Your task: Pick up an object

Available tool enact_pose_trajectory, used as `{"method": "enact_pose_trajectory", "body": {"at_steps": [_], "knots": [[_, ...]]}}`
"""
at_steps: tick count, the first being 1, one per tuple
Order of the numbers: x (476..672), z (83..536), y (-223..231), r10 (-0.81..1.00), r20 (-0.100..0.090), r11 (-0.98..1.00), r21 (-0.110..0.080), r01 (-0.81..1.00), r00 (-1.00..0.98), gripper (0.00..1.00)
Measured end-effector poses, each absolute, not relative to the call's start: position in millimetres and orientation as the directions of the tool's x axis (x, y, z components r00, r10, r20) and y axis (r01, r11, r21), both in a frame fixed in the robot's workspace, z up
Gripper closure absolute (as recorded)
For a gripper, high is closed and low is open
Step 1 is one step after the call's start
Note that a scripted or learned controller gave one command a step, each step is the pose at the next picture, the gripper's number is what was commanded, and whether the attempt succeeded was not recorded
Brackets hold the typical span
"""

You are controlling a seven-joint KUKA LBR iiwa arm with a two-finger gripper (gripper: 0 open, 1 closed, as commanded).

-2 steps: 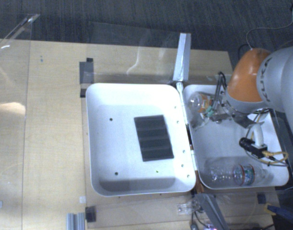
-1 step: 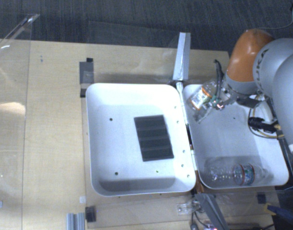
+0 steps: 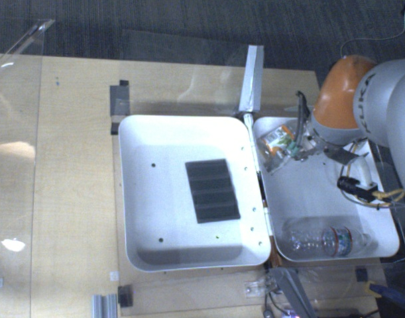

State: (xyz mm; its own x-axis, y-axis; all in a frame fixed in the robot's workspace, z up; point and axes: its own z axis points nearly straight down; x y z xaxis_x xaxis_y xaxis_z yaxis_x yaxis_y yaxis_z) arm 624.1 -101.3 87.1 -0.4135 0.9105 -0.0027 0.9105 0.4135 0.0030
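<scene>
Claw: the gripper sits low in the far left corner of the right bin, under the arm's wrist; the wrist body covers most of it, so I cannot tell whether it is released, clenched or grasping anything.
Packet: a small crinkled clear packet with orange and green print lies in that same far corner, just beside the claw on its left, close to the wall shared with the left bin. Whether the two touch cannot be made out.
Arm: the grey arm comes in from the right, its orange band above the wrist, with black and yellow cables hanging over the right bin.
Bottle: a clear plastic bottle lies on its side along the near wall of the right bin, well apart from the claw.
Right bin: shallow and white, holding the packet and the bottle.
Left bin: white, just beside the right one, with a dark ridged rectangular pad lying flat near its middle.
Bench: pale wood under both bins.
</scene>
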Motion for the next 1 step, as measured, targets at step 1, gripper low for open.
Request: {"method": "enact_pose_trajectory", "body": {"at_steps": [1], "knots": [[625.7,99.4,-102.7,0.911,-0.007,0.413,0.007,0.911,-0.413,1.00]]}}
